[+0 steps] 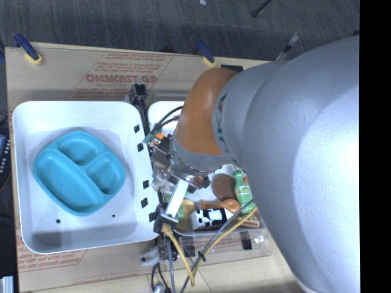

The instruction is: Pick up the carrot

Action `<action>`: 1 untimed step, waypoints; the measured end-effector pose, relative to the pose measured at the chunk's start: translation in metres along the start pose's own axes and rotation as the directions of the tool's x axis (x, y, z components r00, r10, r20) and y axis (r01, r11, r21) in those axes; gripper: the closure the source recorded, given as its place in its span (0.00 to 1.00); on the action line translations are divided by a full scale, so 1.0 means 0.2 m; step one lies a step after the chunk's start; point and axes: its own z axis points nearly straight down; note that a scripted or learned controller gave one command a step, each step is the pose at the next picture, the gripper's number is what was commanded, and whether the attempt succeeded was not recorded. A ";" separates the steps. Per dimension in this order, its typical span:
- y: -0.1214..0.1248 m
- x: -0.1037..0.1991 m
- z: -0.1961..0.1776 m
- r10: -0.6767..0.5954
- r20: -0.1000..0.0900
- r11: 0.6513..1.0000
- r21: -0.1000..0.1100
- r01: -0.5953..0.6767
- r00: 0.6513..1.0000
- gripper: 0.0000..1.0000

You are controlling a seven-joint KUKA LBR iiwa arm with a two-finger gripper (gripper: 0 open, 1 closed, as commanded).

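Camera view. The arm (pixel 293 133) reaches in from the right and covers most of the right bin (pixel 160 110). The gripper (pixel 173 201) sits low over that bin's near left corner; whether it is spread or closed cannot be told. Just right of it lie a brown object (pixel 224 186), a green bottle (pixel 242 191) and a black-and-white object (pixel 211 217), close together. A small orange patch (pixel 160 137) at the bin's left wall, beside the wrist, may be the carrot, but it is too small to tell. The left bin (pixel 18 163) holds a blue divided plate (pixel 79 171). A good pick probably calls for confirming the carrot first, then descending squarely across its width, clear of its neighbours and the bin wall.
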 end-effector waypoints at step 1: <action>0.00 0.01 -0.05 -0.014 0.002 1.000 0.007 0.014 1.000 1.00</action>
